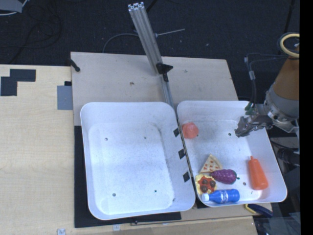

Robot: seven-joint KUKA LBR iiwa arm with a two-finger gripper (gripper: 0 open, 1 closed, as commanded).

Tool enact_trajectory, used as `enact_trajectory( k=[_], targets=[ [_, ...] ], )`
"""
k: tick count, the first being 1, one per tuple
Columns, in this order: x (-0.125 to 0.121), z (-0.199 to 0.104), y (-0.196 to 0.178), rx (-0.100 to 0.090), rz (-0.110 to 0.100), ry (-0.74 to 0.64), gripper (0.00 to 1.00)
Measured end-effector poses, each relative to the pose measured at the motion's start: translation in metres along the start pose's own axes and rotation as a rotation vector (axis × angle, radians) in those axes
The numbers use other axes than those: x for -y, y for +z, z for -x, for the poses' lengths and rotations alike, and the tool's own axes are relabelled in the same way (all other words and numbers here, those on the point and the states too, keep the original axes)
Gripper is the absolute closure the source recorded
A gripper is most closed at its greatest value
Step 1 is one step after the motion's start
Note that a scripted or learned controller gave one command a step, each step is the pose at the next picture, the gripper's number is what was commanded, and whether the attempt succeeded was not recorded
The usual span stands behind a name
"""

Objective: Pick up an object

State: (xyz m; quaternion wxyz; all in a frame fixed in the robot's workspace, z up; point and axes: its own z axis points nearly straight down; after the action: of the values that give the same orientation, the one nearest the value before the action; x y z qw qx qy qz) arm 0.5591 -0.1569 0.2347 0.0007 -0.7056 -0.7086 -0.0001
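Pale bench (122, 80): 2 white bins, left bin (98, 112) + right bin (230, 106), touching.

Pale wooden bench (29, 146) under even light; dark carpeted floor (205, 18) behind, strewn with cables (117, 38).

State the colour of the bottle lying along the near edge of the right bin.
The bottle is blue with a white cap, as seen in the camera view.

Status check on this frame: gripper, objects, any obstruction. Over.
Gripper low over right bin, upper right part, nothing seen between fingers. Pink ball, pizza slice, purple grapes, blue bottle, orange bottle all lying loose. Nothing blocking.
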Motion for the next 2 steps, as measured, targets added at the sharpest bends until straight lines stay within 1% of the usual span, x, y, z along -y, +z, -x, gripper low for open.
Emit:
enact_trajectory(
  k=[2],
  targets=[
    [-0.012,-0.095,0.012,0.000,0.000,0.001,1.00]
  ],
)
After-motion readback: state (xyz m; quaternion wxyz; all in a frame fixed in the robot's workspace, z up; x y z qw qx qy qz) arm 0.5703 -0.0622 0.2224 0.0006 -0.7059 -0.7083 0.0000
